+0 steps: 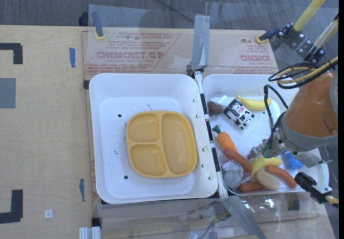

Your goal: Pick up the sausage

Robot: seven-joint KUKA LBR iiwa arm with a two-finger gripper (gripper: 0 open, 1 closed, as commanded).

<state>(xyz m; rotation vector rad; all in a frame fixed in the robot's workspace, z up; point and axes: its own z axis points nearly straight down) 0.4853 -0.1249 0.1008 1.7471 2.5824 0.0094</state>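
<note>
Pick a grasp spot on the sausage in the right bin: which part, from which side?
Probably best: take the sausage mid-length, coming straight down, with the tool's closing line across its narrow width. It lies flat and slanted, right end lower. Its left end tucks under the yellow banana-shaped toy and beige piece, so favour the exposed right half.

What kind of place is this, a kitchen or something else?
Probably a robot lab, not a kitchen. Two white bins sit on a taped wooden bench, the food looks like toys, and a robot arm reaches into the right bin.
</note>
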